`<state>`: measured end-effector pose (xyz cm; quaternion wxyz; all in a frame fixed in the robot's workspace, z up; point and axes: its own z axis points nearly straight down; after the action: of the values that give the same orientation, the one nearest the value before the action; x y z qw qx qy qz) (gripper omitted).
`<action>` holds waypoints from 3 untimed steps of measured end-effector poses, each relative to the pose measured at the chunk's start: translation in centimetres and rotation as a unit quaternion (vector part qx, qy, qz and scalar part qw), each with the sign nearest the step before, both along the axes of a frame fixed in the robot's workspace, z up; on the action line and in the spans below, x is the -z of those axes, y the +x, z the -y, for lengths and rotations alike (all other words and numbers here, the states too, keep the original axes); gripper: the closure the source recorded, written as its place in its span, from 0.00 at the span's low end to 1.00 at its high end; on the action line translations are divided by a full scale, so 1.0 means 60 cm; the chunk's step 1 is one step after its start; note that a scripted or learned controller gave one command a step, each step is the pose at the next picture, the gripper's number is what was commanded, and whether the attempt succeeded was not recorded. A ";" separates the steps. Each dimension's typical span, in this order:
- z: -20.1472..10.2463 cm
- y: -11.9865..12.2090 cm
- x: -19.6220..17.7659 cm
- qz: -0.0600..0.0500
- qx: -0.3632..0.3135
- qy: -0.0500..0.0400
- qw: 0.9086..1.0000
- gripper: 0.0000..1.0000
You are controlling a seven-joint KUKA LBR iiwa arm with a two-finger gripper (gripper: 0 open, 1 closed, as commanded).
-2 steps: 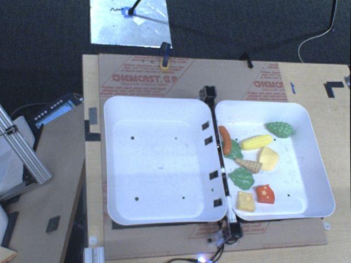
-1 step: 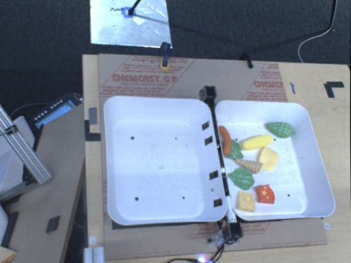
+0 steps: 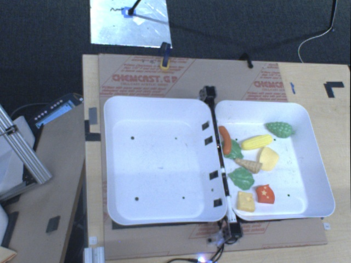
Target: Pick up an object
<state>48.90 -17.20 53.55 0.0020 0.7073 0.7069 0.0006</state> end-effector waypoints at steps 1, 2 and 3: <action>0.028 -0.004 0.000 0.000 0.000 0.000 1.000 1.00; 0.058 -0.004 0.009 0.000 0.000 0.000 1.000 1.00; 0.057 0.002 -0.001 0.000 -0.002 0.000 1.000 1.00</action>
<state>49.02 -20.63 53.58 0.0024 0.7058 0.7084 0.0008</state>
